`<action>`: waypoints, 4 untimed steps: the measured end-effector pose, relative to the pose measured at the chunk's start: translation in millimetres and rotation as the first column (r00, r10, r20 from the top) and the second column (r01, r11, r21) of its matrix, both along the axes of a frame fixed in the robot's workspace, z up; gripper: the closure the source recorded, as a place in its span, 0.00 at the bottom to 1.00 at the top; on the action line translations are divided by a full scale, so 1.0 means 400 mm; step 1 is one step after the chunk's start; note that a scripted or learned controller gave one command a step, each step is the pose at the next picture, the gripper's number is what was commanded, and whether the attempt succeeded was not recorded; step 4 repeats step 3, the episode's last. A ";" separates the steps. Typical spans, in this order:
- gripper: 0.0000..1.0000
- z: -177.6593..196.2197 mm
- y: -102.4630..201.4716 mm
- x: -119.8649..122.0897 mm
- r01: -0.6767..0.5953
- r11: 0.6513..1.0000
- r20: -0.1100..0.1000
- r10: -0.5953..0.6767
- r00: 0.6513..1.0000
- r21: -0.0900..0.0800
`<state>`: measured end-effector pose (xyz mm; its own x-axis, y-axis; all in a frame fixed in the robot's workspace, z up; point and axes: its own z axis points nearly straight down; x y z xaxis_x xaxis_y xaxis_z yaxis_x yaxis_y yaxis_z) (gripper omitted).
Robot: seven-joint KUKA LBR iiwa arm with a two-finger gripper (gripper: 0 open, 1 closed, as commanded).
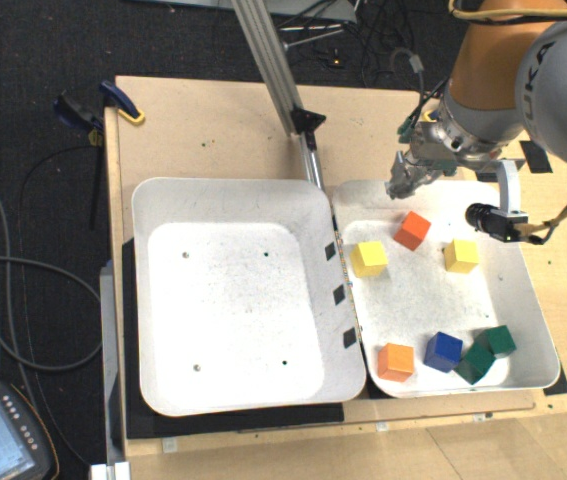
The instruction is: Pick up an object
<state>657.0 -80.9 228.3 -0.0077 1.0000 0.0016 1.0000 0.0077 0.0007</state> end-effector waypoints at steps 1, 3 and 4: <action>1.00 -0.013 0.111 -0.030 0.001 1.000 -0.003 -0.001 1.000 0.000; 1.00 0.036 0.366 -0.117 -0.001 1.000 -0.001 0.001 1.000 0.000; 1.00 0.036 0.366 -0.117 -0.001 1.000 -0.001 0.001 1.000 0.000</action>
